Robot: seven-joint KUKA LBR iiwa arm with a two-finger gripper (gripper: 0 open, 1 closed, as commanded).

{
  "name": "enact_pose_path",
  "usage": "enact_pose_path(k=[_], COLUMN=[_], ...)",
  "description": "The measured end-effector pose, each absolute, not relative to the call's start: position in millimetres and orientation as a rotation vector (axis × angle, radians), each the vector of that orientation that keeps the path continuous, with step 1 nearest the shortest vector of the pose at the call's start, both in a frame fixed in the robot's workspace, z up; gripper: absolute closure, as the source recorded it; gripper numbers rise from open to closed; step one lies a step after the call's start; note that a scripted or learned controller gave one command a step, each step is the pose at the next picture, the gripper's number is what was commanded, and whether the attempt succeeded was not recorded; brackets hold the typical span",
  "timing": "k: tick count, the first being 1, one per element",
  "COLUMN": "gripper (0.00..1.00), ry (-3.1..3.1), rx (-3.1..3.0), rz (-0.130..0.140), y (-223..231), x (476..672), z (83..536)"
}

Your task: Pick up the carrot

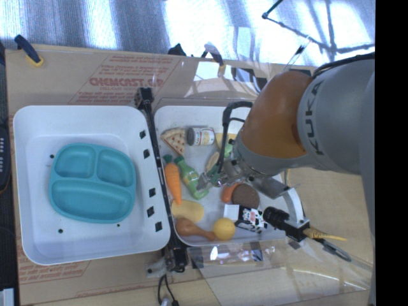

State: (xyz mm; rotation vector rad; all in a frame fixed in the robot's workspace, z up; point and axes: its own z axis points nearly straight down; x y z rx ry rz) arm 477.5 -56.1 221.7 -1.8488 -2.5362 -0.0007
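I have the pincer low in the right bin, over a green bottle; how far it is open I cannot tell, nor whether it grips anything. The carrot lies just left of it, beside the bottle, near the bin's left wall. I judge this the approach: next, shift left and descend onto the carrot.

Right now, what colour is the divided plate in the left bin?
The plate is light blue-turquoise, clearest in the overhead camera view.
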Motion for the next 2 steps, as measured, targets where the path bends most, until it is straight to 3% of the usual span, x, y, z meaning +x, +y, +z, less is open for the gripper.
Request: enact_pose_path(k=[1, 2], gripper=[1.0, 1.0], ry=[-2.982, -3.043], rx=[-0.969, -0.773], rz=[0.005, 0.0], y=[-58, 7], x=[476.1, 482.2], z=[191, 192])
